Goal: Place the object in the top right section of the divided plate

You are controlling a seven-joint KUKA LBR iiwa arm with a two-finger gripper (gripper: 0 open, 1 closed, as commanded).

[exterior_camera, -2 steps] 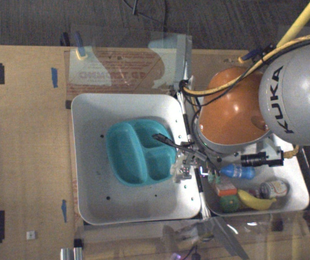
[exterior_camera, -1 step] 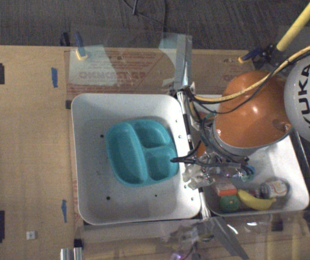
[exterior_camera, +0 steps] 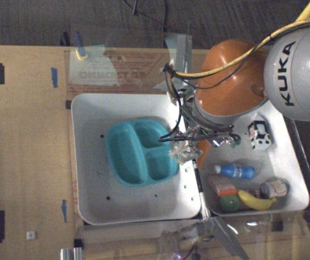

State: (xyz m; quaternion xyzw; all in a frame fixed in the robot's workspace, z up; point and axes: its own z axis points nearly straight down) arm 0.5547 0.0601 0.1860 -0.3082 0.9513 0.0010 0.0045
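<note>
Arm (exterior_camera: 236,85): reached in from the right, grey with an orange band, hung over the wall shared by the two white bins.
Gripper (exterior_camera: 186,151): seen at the divided plate's right edge; whether the fingers are parted or clenched cannot be told, being tangled in cables and blur.
Divided plate (exterior_camera: 138,153): teal, set in the left bin (exterior_camera: 90,161).
Object: a pale crumpled thing is seen at the gripper's tip, just beside the plate's right rim; a grasp cannot be confirmed.
Right bin (exterior_camera: 290,167): a blue bottle (exterior_camera: 235,171), a banana (exterior_camera: 255,200), a small jar (exterior_camera: 274,188) and a toy cow (exterior_camera: 258,135) are held.
</note>
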